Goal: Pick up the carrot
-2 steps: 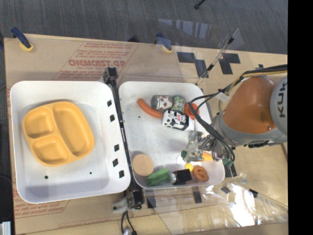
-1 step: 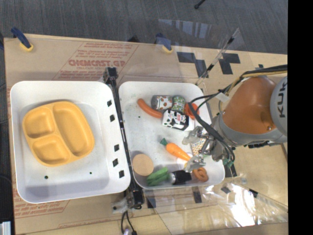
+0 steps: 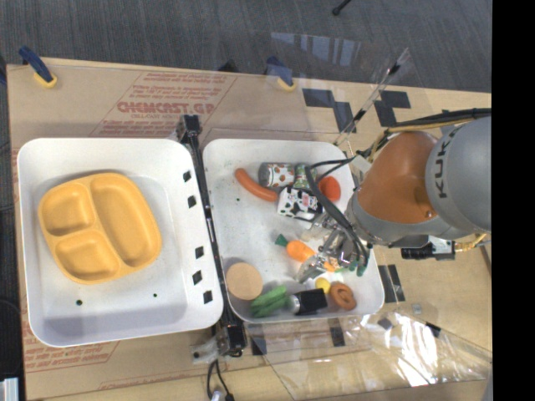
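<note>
— Carrot?
— Lower middle of the frame, on the floor of the right bin, just below a black-and-white cow-print toy. Small, orange, green top at the left end. Long axis near level across the frame, slightly tilted: green end pointing left and a little up, orange tip pointing right and a little down, toward the gripper.
— Jaws?
— Hard to read. Metal parts and wires bunched just right of the carrot's orange tip, touching or nearly touching it; cannot tell which. Opening width not clear, cannot tell whether spread or closed. Nothing plainly seen between them.
— Arm?
— Entering from the right edge, grey body with orange band over the bin's right rim.
— Around the carrot?
— A long orange sausage-like piece up and left, a printed can lying above the cow toy, a red piece to the can's right. Along the bin's lower edge: a tan round disc, a green vegetable, a black block, a brown ring-shaped piece.
— Left bin?
— Holding a yellow divided tray, three compartments, well apart from the carrot. Both bins sitting on a brown counter.
</note>
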`<state>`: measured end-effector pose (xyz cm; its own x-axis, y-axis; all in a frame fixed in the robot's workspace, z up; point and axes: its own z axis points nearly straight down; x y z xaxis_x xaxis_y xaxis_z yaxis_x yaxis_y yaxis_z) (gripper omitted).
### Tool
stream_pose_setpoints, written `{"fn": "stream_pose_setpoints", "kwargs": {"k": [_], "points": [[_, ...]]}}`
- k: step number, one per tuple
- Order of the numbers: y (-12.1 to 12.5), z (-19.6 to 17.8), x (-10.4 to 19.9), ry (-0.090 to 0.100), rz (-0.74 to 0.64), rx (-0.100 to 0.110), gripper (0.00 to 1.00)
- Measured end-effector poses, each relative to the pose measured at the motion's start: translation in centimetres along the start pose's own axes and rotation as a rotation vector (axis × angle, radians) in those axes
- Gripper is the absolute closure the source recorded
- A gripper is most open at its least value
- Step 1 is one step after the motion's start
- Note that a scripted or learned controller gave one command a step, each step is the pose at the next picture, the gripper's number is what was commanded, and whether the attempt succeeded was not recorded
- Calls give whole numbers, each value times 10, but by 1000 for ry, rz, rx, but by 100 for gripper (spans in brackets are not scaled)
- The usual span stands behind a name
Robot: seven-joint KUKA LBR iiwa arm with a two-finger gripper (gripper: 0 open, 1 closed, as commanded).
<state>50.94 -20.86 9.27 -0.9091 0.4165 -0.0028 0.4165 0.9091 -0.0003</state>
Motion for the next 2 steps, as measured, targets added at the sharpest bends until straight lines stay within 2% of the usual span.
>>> {"fn": "stream_pose_setpoints", "kwargs": {"k": [1, 2], "points": [[1, -12, -2, -5, -8, 1, 100], [14, -30, 42, 4, 64, -1, 100]]}}
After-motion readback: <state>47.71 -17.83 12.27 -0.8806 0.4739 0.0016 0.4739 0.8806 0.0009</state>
